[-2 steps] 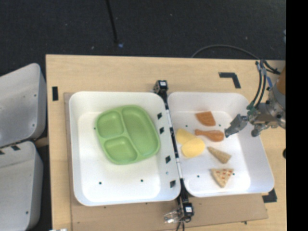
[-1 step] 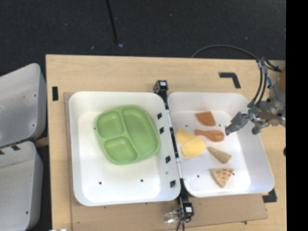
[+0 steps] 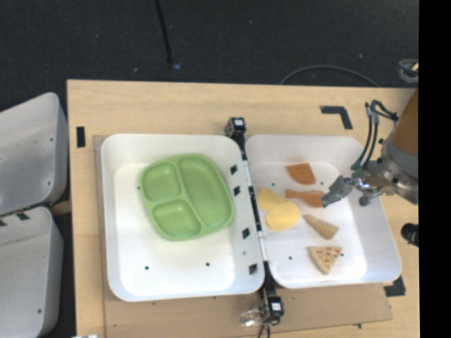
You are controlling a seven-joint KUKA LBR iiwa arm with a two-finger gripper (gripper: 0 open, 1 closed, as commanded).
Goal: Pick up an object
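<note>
Arm (image 3: 403,143) looks grey with an orange-brown band up top, a thin dark cable looping off just above the wrist, and a metal gripper (image 3: 337,191) with dark grey fingers.

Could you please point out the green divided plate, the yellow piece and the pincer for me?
green divided plate (image 3: 187,197): camera view, central ridge.
yellow piece (image 3: 280,214): camera view, its middle.
pincer (image 3: 335,193): camera view, between its fingertips.
</note>
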